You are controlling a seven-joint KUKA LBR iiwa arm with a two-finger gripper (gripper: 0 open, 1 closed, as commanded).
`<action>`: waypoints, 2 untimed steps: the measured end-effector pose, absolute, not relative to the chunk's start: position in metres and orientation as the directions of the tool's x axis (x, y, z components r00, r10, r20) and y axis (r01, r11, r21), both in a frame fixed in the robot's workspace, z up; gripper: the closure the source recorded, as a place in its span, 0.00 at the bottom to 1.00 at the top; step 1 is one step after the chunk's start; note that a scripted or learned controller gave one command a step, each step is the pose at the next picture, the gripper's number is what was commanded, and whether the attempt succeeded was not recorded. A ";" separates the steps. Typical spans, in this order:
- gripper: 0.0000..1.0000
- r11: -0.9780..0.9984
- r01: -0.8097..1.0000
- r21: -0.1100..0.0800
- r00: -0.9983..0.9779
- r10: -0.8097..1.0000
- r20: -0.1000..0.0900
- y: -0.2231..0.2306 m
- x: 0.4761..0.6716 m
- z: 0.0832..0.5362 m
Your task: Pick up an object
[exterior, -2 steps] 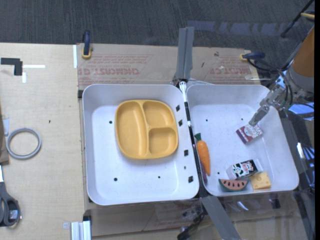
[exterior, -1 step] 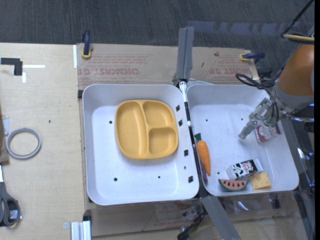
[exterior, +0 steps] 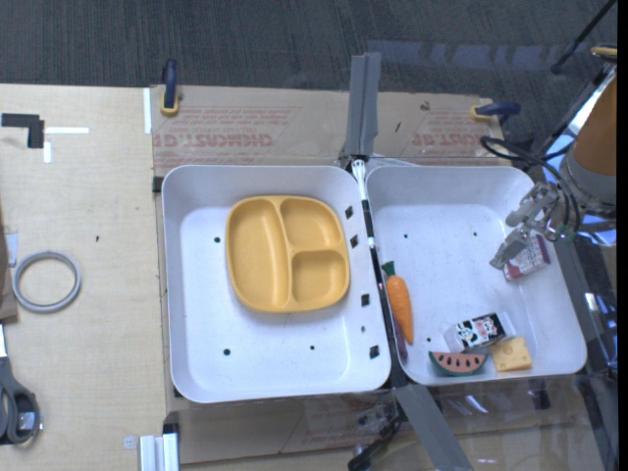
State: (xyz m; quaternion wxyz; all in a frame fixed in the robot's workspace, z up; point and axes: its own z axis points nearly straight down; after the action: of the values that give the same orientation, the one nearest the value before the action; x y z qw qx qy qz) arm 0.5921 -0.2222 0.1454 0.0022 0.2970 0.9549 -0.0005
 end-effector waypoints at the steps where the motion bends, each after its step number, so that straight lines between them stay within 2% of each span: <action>1: 0.00 0.712 0.702 0.000 -0.712 0.702 -0.002 -0.222 0.553 0.187; 2: 0.00 0.499 0.866 -0.001 -0.499 0.866 0.000 -0.150 0.542 0.107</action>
State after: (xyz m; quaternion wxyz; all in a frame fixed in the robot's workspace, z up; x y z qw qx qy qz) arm 0.5416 -0.1502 0.1072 -0.0003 0.5003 0.8659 -0.0001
